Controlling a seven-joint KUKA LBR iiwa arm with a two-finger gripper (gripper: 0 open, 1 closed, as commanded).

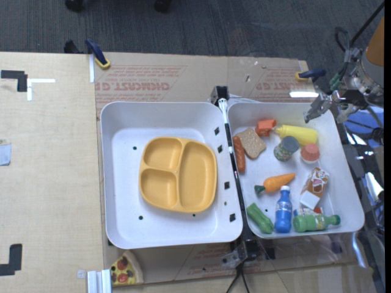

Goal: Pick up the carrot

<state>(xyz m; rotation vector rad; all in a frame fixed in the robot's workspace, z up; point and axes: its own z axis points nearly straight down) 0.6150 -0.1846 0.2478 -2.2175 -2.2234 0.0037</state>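
The gripper (319,107), fingers spread and holding nothing, hangs up-right of the carrot (278,181), seemingly poised to descend.

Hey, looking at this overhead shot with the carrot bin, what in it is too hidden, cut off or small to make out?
1. Gripper: camera view, small and dark at the right bin's upper corner; finger state unreadable.
2. Arm: camera view, cut off by the right edge.
3. Carton and green bottle labels: too small to read.
4. Pizza toy: partly tucked under the left bin's front rim.
5. Carrot: plainly visible, lying untouched.
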